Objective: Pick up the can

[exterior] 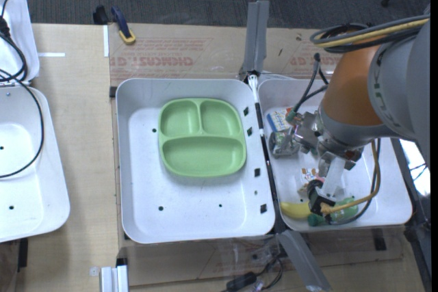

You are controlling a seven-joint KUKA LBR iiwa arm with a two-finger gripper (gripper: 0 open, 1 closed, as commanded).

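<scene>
Two shallow white bins sit side by side on a bench covered by a brown cardboard sheet (171,55) printed in red. The left bin (137,202) holds a pale green divided plate (202,137), lying flat towards its far half and a little left of the shared wall. The right bin (390,205) is crowded and largely covered by the arm (383,78), which reaches in from the right, its orange band over the bin's middle. The can (280,144), silvery and dented-looking, lies in the left part of the right bin, close to the wall between the two bins and about midway from far to near. The gripper (299,135) is just to the can's right, at or very near its side; I cannot tell whether it is parted or closed, nor whether it touches the can, because the wrist and cables hide that spot. Just beyond the can, on the far side, lies a small blue and white carton (276,120). Nearer, a small printed packet (308,178) lies right of the can. At the bin's near edge lies a yellow banana (294,210), with a small green object (315,219) just beside its right end. A grey post (257,37) rises at the far end between the bins, and a blue and yellow clamp (122,25) lies on the bench's far left.
</scene>
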